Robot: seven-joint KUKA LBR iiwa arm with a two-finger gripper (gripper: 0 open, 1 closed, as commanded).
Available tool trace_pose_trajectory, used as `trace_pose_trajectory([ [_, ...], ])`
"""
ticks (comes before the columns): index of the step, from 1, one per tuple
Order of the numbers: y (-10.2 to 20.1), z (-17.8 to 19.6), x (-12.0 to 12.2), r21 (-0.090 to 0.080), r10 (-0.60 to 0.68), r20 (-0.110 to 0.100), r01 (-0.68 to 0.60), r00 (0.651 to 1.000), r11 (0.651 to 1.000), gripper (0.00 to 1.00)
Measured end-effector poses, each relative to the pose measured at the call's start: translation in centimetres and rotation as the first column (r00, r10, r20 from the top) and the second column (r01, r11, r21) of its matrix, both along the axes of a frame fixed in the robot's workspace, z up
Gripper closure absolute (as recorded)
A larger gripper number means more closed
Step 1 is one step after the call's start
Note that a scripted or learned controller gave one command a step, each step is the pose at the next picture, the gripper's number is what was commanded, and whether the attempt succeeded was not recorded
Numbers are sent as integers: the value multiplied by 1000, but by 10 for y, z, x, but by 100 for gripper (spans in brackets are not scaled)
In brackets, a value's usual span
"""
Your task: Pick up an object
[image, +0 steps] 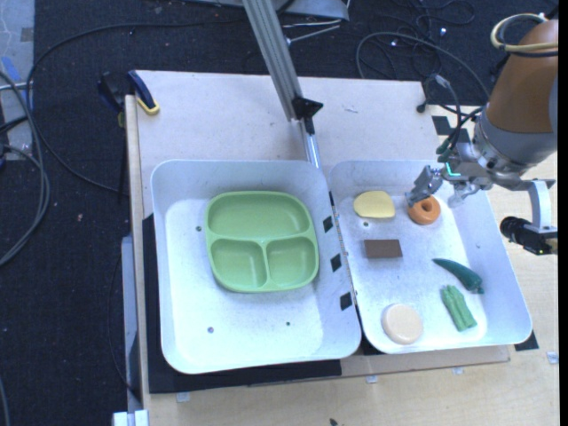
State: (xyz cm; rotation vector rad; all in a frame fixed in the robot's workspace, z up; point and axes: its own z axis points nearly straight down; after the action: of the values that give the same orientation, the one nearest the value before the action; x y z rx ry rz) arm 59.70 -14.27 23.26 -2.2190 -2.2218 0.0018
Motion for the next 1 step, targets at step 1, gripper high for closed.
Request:
trace_pose_trajectory([
  [1,0,1,0,0,0,2,0,1000,1000,0],
])
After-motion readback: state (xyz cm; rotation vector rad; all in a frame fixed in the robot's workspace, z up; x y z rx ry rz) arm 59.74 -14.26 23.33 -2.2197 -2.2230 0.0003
